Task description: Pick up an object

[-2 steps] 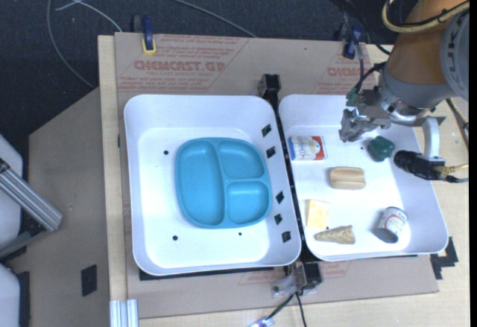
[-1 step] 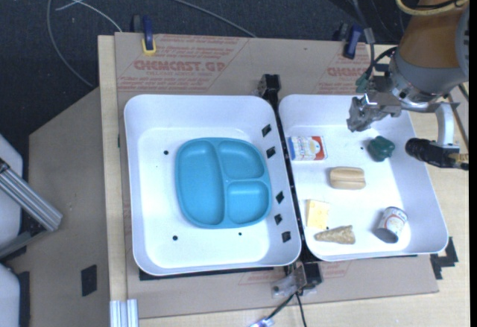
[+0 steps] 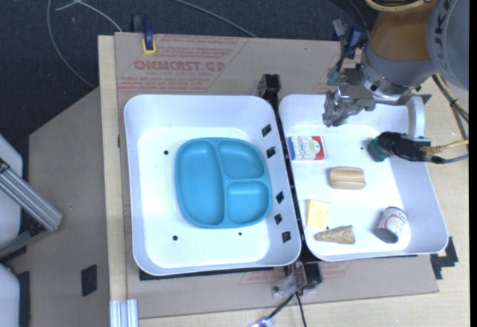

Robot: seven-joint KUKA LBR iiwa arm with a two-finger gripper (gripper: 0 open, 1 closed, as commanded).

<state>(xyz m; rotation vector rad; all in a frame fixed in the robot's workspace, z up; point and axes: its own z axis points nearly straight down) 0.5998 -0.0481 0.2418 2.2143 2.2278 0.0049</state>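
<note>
Two white bins sit side by side: the left bin [image 3: 141, 169] holds a blue divided plate [image 3: 222, 182], and the right bin [image 3: 425, 202] holds every candidate, from the bread roll [image 3: 346, 178] and small carton [image 3: 306, 147] down to the can [image 3: 390, 223] and yellow block [image 3: 317, 212]. My gripper [image 3: 337, 114] hangs over the right bin's far edge; whether it is parted or closed I cannot tell, and nothing looks lifted. I judge the whole pick undone.

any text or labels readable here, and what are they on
"CHEMCAST G P", in red, on the brown protective sheet behind the left bin; the smaller lines around it are blurred.
The red and white packet in the right bin: print too small to read.
The small can: label unreadable.
</note>
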